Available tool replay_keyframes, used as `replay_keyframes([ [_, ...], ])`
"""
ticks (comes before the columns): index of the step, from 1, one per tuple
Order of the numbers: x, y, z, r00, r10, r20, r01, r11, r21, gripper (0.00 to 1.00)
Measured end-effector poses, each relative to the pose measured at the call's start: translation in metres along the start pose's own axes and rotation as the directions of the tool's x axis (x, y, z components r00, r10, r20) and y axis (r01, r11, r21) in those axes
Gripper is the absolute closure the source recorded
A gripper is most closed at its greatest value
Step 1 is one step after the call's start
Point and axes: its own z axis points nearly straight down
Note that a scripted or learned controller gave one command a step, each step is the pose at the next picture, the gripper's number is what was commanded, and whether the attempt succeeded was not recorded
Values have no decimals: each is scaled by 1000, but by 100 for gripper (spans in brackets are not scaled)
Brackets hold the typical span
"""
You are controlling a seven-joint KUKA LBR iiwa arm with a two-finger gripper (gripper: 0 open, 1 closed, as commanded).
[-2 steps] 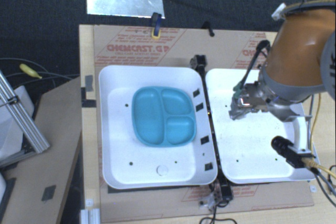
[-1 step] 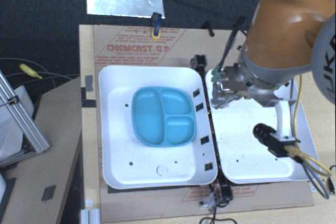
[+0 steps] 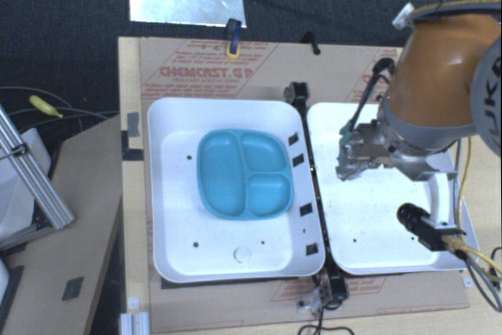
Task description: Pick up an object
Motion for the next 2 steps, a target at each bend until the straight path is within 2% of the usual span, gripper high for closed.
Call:
replay_keyframes([
  [1,143,-1,-39,1000,-22,-7,21,1000,-8,100],
  [2,150,0,-208,1000,-10,-11,10,1000,-22,100],
])
